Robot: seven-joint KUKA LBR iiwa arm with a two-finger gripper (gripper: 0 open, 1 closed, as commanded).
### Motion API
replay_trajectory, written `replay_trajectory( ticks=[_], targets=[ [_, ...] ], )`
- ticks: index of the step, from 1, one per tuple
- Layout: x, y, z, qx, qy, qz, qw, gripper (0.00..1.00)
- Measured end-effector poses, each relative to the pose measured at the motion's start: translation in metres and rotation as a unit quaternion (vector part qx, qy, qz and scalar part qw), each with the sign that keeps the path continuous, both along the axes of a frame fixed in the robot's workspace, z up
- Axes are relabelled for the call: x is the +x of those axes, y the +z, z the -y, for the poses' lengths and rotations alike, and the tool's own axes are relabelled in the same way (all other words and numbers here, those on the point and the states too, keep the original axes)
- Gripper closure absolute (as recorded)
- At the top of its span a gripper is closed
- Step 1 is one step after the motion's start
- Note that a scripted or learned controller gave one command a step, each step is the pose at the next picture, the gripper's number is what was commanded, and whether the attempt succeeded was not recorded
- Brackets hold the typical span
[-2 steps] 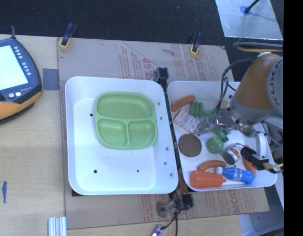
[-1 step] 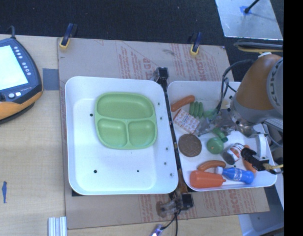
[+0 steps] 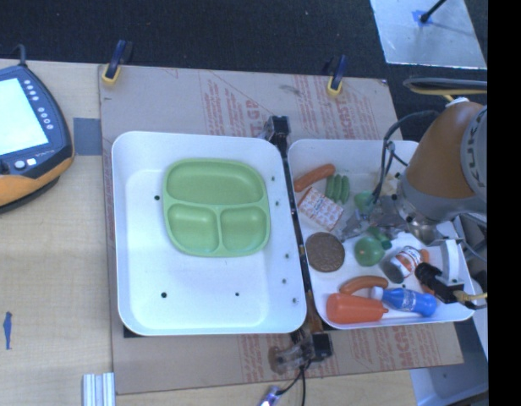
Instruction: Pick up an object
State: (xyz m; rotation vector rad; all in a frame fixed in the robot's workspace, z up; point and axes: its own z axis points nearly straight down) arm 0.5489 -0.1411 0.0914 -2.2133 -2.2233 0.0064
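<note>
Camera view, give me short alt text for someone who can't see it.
A grey robot arm reaches from the right over the right white bin, crowded with small toys: a brown disc, a green ball, an orange carrot. The left bin holds a green divided plate.

Objects in the right bin (image 3: 315, 155): brown disc (image 3: 325, 251) near its left wall, green ball (image 3: 370, 249) at centre, orange carrot (image 3: 355, 309) and blue bottle (image 3: 410, 301) lying along its front edge.
</note>
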Motion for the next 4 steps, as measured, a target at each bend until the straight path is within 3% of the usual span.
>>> replay_trajectory(
  ticks=[1,2,3,4],
  targets=[
    [-0.016,0.0,-0.013,0.0001,-0.001,0.0,1.0,0.0],
    [-0.016,0.01,-0.012,-0.0005,0.001,-0.001,1.0,1.0],
    [-0.016,0.109,-0.037,0.0,0.0,0.002,1.0,1.0],
    [-0.006,0.128,-0.082,0.0003,0.0,0.002,1.0,1.0]
  ],
)
